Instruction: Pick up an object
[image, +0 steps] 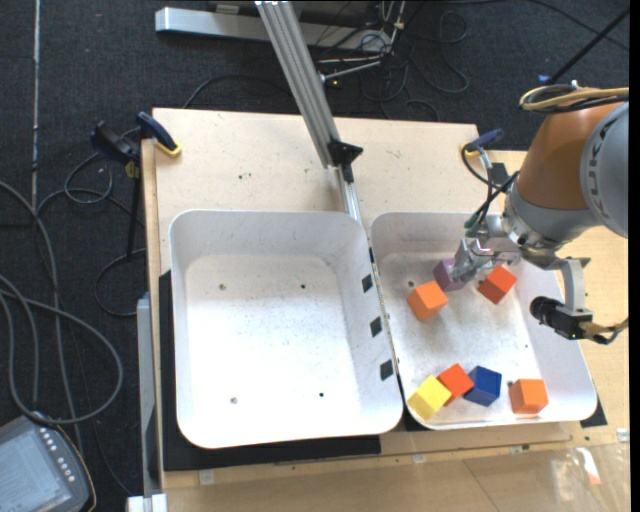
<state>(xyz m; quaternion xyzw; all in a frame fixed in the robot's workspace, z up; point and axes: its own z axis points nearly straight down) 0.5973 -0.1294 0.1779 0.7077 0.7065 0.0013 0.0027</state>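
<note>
In the camera view the gripper (466, 265) is low in the right shallow white bin (560, 390), toward the worktop's far right corner, directly over a small purple block (444, 273). Whether it is open or closed on that block I cannot tell; the wrist hides the contact.

An orange cube (428, 299) lies just beside the purple block, and a red-orange cube (497, 284) sits close on the other side, so the target is hemmed in and a lift straight up looks safest.

Along the bin's near rim a yellow cube (430, 397), a second orange cube (457, 379) and a blue cube (484, 385) cluster touching, with another orange cube (528, 395) apart.

The left white bin (200, 250) offers wide open floor.
</note>
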